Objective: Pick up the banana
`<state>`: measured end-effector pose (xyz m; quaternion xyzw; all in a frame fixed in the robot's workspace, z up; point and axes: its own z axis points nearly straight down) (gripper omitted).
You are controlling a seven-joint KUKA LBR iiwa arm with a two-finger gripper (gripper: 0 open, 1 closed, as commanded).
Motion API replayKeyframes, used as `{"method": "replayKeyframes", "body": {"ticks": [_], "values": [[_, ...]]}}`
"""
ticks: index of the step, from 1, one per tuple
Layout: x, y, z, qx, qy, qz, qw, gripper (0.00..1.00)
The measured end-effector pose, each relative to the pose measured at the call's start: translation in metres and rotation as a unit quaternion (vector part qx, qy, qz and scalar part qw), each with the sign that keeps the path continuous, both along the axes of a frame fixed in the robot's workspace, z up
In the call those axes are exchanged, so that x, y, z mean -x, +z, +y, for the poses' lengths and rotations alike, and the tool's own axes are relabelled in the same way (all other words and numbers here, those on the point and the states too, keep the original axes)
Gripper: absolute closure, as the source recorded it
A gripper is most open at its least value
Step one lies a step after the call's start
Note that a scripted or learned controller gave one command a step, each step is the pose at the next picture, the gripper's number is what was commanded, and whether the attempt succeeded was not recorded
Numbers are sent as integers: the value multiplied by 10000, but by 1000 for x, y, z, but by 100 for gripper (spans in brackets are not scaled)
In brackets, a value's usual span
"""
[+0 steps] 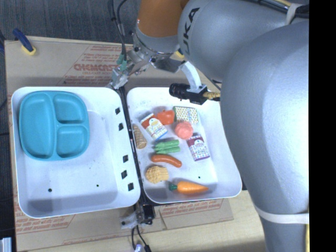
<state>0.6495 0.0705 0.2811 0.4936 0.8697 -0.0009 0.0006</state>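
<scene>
The grey arm (262, 88) covers the right bin's (223, 156) far corner, so a banana lying under it would be hidden from me. The left bin (68, 188) bears a teal divided tray (52, 124). No plainly yellow banana shows. A tan elongated piece (139, 136) against the right bin's left wall is my only candidate. Risk: the carrot (189, 187) or sausage (167, 160) gets taken instead. The gripper (124, 72) hangs over the bins' far rims; I cannot tell how its jaws stand.

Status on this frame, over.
Hand at the far rim between bins. Right bin crowded: carrot, sausage, carton. Blue tray in left bin.
</scene>
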Motion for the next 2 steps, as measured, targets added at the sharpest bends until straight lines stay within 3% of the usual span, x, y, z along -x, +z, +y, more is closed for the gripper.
{"method": "replayKeyframes", "body": {"ticks": [1, 2], "values": [[0, 10, 1, 5, 38, -3, 10000, 100], [-7, -12, -90, -2, -1533, 22, 9882, 100]]}}
